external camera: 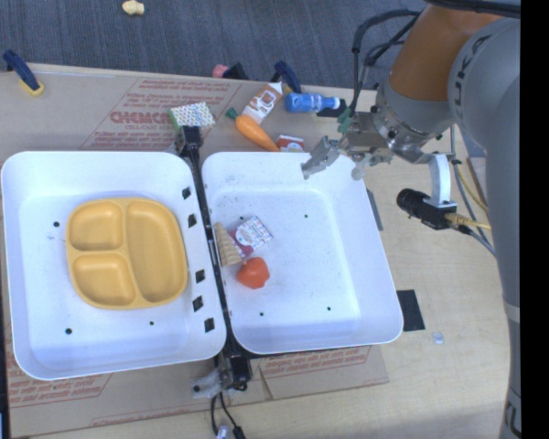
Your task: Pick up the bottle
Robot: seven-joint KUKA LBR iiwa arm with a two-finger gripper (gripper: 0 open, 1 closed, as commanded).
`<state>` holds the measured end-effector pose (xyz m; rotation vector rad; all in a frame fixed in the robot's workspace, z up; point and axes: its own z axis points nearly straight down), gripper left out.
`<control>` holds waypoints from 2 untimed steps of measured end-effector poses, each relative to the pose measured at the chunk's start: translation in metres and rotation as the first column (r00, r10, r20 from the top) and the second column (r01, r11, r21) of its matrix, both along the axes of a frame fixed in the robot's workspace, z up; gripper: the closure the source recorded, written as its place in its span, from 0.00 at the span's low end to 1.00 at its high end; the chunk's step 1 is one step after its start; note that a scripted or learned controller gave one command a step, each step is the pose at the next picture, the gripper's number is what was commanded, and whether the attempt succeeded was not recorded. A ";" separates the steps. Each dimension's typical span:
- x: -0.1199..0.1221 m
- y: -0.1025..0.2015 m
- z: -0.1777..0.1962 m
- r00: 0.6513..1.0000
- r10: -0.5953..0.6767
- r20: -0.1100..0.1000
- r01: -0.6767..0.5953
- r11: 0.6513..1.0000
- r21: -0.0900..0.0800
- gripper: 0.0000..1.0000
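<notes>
White plastic bins sit side by side on the cardboard-covered bench. The left bin (18, 245) holds a yellow divided plate (126, 250), and the right bin (366, 282) holds a small packet (253, 233), a ridged cone-like piece (226, 243) and a red-orange toy fruit (252, 273), all near its left wall.

Neither candidate for the task lies in a bin. An orange-labelled bottle (263, 101) lies on the cardboard beyond the right bin's far rim, with a toy carrot (254, 133) just beside it. A blue bottle (306, 103) lies on its side immediately to the right of the orange-labelled one.

The gripper (337, 165) hangs over the right bin's far right corner. Its fingers are spread wide with nothing between them. Both bottles lie to its left and farther back, the blue one nearer.

The trouble ahead looks threefold. A straight descent from here would likely close on bare bin floor or strike the rim. The two bottles lie close enough together that a grasp aimed at one could knock the other or catch the carrot. The blue bottle, being round and on its side, may roll away if a finger lands off-centre. Which bottle is meant cannot be told from this view.
</notes>
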<state>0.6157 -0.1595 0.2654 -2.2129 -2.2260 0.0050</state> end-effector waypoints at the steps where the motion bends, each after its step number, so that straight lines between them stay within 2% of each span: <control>1: 0.000 0.001 0.010 1.000 0.005 -0.002 -0.005 1.000 0.001 1.00; 2: -0.020 0.041 -0.112 1.000 -0.030 -0.003 0.030 1.000 0.001 1.00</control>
